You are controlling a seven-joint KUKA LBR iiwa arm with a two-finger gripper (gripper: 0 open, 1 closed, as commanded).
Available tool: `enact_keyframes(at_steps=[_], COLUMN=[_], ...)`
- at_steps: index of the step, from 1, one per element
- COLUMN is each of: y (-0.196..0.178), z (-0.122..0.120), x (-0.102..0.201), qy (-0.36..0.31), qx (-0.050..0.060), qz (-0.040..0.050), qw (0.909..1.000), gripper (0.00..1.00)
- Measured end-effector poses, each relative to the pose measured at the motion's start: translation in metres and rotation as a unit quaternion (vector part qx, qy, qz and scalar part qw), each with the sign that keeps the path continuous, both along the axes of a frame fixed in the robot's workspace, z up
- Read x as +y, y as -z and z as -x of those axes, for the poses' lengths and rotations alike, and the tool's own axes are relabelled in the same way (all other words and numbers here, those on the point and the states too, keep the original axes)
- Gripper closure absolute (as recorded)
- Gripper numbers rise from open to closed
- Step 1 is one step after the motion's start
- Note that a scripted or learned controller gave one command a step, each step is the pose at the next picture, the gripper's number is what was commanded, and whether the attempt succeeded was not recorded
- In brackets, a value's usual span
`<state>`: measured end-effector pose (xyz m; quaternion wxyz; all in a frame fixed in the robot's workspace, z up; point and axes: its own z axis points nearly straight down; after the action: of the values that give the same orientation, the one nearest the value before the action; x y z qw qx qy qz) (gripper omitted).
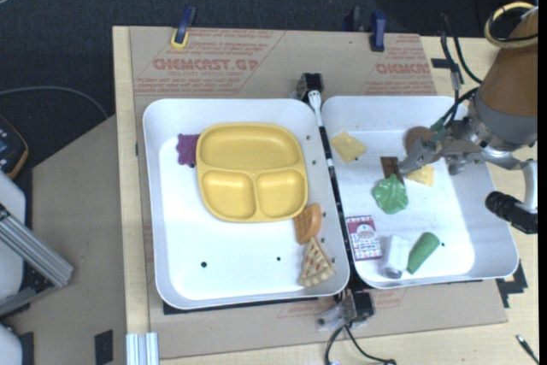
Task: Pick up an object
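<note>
Arm reaches in from right over right bin (pixel 479 265), gripper (pixel 412 163) low above green leafy piece (pixel 391 195) and yellow wedge (pixel 421 176) mid-bin, jaw state cannot be told; yellow divided tray (pixel 252 170) sits in left bin (pixel 171 269).

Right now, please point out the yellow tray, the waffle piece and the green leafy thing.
yellow tray (pixel 252 171): camera view, ridge between its compartments.
waffle piece (pixel 315 263): camera view, middle of its grid.
green leafy thing (pixel 391 195): camera view, its centre.
</note>
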<state>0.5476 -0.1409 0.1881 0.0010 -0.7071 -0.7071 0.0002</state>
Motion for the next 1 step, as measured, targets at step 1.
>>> enact_keyframes(at_steps=[1], y=[0.0608], z=[0.0089], x=[0.0010], qy=[0.000], qx=[0.004], qz=[-0.0009], qw=[1.0000], gripper=[0.00])
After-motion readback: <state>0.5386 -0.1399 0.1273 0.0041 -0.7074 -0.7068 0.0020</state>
